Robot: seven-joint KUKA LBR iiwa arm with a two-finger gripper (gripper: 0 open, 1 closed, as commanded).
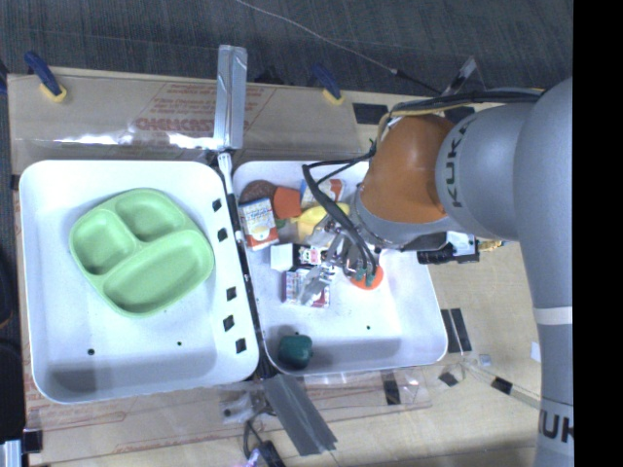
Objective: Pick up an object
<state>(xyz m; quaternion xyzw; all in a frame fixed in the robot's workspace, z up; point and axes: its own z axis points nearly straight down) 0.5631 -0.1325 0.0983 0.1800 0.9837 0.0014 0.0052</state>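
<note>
My gripper (326,261) hangs low over the middle of the right bin (414,324), beneath the orange wrist band (409,168). Right under it lies a small red and white packet (304,288). An orange-red round piece (367,278) sits just to its right. A yellow object (311,222), an orange block (287,200), a brown round thing (256,191) and a printed packet (259,224) crowd the bin's back left. A white box (282,257) lies left of the gripper. A dark green object (295,348) rests at the bin's front edge.
The left bin (58,358) holds a pale green divided plate (141,251). A metal divider (232,95) rises between the bins at the back. The arm's grey body (526,173) covers the right bin's far right side.
</note>
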